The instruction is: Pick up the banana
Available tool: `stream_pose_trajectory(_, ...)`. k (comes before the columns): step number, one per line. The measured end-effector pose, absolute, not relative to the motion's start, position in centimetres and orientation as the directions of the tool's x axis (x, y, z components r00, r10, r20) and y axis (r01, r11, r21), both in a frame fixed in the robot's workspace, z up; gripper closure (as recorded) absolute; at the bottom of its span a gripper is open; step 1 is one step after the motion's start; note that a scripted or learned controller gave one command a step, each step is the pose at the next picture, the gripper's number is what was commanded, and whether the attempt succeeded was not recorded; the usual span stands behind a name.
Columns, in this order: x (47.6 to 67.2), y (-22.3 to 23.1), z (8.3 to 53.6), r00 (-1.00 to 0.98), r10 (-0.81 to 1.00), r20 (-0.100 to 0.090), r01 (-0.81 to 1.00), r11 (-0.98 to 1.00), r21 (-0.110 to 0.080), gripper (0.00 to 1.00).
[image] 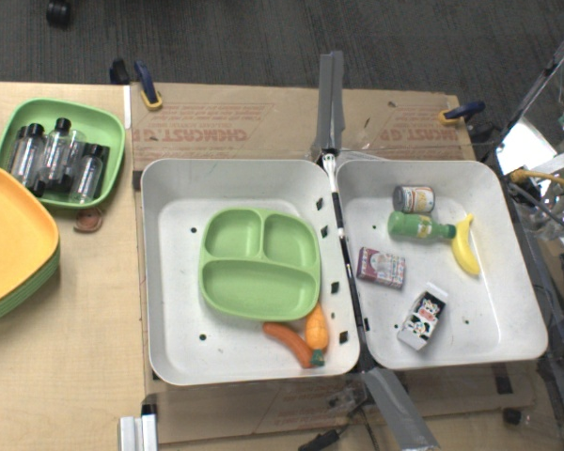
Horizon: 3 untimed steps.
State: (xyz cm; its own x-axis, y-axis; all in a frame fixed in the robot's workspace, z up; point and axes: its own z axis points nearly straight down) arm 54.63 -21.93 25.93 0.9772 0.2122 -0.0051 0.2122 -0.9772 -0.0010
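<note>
Looking down at the camera view, you've got dark grey carpet (263,17) along the top with a chair caster (58,9) at upper left. Below it is a wood-tone bench (75,346) with a brown cardboard sheet (235,130) under the bins, clamped at its two top corners (148,87) (462,113). A grey post (331,101) runs down to the seam where the two white bins meet. On the far left of the bench there's a stack of orange plates (14,252) and a green square tray (103,125) holding several small dark-capped bottles (56,158). The left bin (169,346) holds a green divided plate (259,263) about centre. A carrot (289,342) lies just off the plate's lower edge, and a smaller orange item (317,329) is right beside it; you can't tell what that one is. The right bin (508,336) holds five things. A small can (414,198) sits at upper centre, with a green bottle (419,226) lying on its side just below it, cap pointing right. There's a small pinkish box (381,267) left of centre and a white printed carton (423,319) lower centre. The banana (466,245) is in the right bin's upper right part. It lies flat and curved, running top to bottom, with its upper end just beside the bottle's cap. Whether they touch, you can't tell. It sits well apart from the carton and the box, with bare bin floor to its right. Cables and metal framing (545,177) crowd the right margin past the bin. Gripper state: you can't tell from this frame, and nothing is touching the banana.
</note>
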Motion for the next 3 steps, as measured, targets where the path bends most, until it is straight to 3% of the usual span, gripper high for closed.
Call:
stream_pose_trajectory(1,50.4,-22.2,31.7,0.962,0.272,-0.005,0.272,-0.962,-0.001,1.0)
stream_pose_trajectory(2,48.2,-22.2,22.1,0.98,0.197,-0.005,0.197,-0.98,-0.003,1.0)
stream_pose_trajectory(3,47.7,-20.1,18.7,0.836,0.549,-0.003,0.549,-0.836,-0.004,1.0)
